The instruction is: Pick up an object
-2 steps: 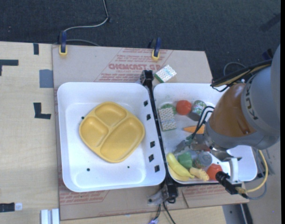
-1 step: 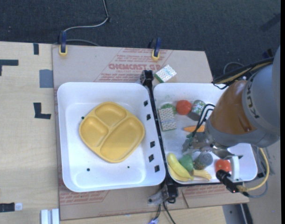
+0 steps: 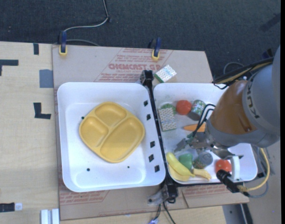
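The grey two-finger gripper (image 3: 195, 143) is hovering low in the right white bin (image 3: 252, 171), just above the yellow plastic banana (image 3: 176, 167) lying against the crowded near wall.

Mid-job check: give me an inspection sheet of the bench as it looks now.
Surface: cardboard sheet under two white bins, clamped at its far edge.
Job's things: right bin holds a banana, a red tomato, a green item and small cans.
Clutter: yellow divided plate in the left bin.
Claw: claw low over the right bin's middle; state unclear.
Cables: a black cable beyond the bench; a yellow one at the arm's base.
Surroundings: dark carpet.
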